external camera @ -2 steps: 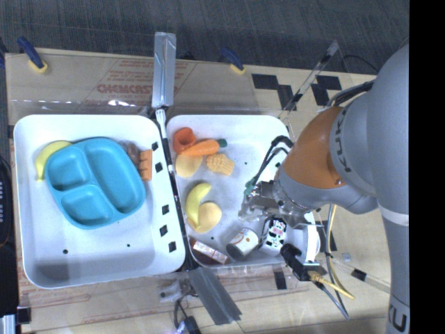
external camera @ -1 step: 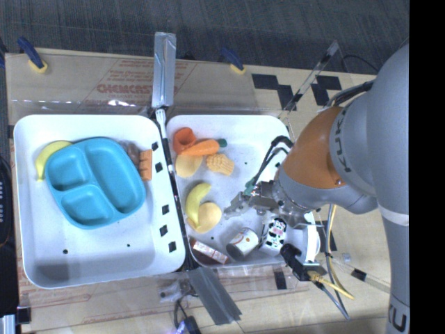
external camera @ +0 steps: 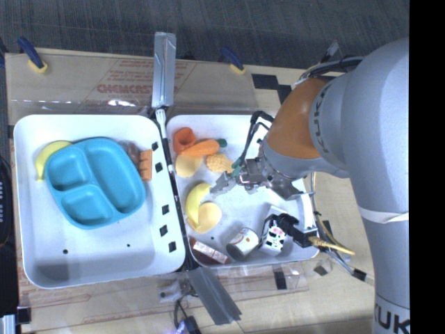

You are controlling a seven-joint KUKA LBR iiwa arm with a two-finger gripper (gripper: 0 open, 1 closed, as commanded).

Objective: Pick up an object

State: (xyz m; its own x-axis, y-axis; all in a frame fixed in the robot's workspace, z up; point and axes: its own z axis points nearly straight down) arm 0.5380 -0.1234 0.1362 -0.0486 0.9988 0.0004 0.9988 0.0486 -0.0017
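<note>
The small bumpy yellow toy fruit [external camera: 218, 163] looks the likeliest object for this pick: it lies in the right-hand shallow white plastic bin [external camera: 208, 124], centre of the frame, just left of the two-finger metal gripper [external camera: 233, 176], which hangs low over the bin floor beside it. Whether the jaws are spread or closed I cannot tell, since they show as a blurred grey cluster, and nothing is visibly between them, so no grasp can be claimed. To do the step well, I judge the arm should centre itself over one piece instead of the gap between pieces, since the fruit lie crowded: the long orange plastic carrot [external camera: 199, 148] touches the bumpy fruit at upper left, a pale yellow round piece [external camera: 185, 165] sits just beside it, and an orange cup-like piece [external camera: 183, 138] lies above. Coming straight down risks nudging neighbours. Counting the right bin: one carrot, one bumpy fruit, one orange cup-like piece, one pale round piece, one yellow banana-like piece [external camera: 197, 199] with a rounded pale yellow piece [external camera: 208, 216] against it, and along the lower wall one white can [external camera: 243, 242], one black-and-white object [external camera: 275, 238] and one dark flat packet [external camera: 209, 252]. The left-hand white bin [external camera: 28, 207] holds one blue compartmented plastic tray [external camera: 94, 179], one yellow piece [external camera: 45, 157] under its left edge, and one small orange block [external camera: 144, 164] at its right.
</note>
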